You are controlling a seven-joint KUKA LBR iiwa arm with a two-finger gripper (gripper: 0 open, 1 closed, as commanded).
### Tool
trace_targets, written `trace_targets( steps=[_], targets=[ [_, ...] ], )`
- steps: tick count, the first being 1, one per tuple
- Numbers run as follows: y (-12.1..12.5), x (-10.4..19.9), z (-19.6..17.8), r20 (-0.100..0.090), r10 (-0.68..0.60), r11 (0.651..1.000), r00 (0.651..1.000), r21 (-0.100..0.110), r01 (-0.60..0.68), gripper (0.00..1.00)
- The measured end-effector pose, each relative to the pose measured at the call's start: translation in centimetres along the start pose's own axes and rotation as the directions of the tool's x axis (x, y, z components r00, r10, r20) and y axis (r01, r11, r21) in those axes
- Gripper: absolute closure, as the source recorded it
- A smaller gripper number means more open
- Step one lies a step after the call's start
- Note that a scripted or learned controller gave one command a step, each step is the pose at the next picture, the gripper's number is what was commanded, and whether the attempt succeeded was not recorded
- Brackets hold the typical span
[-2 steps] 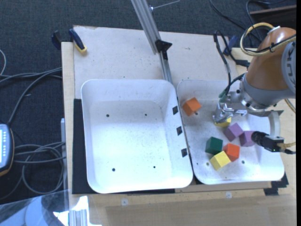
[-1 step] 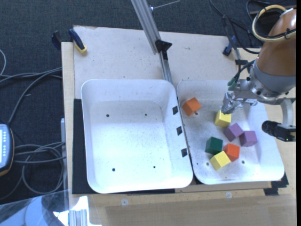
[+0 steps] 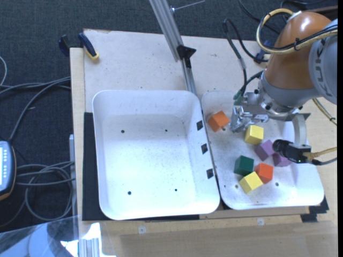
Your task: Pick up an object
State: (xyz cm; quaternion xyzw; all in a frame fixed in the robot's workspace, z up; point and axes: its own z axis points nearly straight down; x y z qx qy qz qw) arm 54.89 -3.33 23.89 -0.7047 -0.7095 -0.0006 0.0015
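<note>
The arm reaches into the right bin [image 3: 308, 197], and its tool [image 3: 239, 121] hangs low over the back of that bin, between an orange block [image 3: 217, 120] and a yellow block [image 3: 254, 134]. I cannot tell how the tool is set from up here, because the metal parts are small and bunched together, and no block can be seen inside it, so it does not look like it has hold of anything. The orange block sits just beside the tool on one side, close to the wall where the two bins meet. The yellow block sits just beside it on the other side. Nearer the front of the bin lie a green block [image 3: 244, 164], a red block [image 3: 264, 172], another yellow block [image 3: 250, 182] and two purple blocks [image 3: 264, 149]. The left bin [image 3: 104, 103] has no blocks in it. What could go wrong is that the tool comes down in the gap between the two near blocks and grabs only air. It could also bump the orange block and push it against the wall, where it is hard to get around. The blocks at the front are packed close, so a grab there might catch two or knock one away.
</note>
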Motion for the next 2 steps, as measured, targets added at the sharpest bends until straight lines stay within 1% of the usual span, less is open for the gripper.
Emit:
trace_targets(
  steps=[1, 2],
  targets=[
    [1.4, 5.3, -0.8, 0.001, 0.000, 1.000, 1.000, -0.004, 0.000, 1.00],
    [2.3, 10.6, -1.4, 0.001, 0.000, 1.000, 1.000, -0.004, 0.000, 1.00]
  ],
)
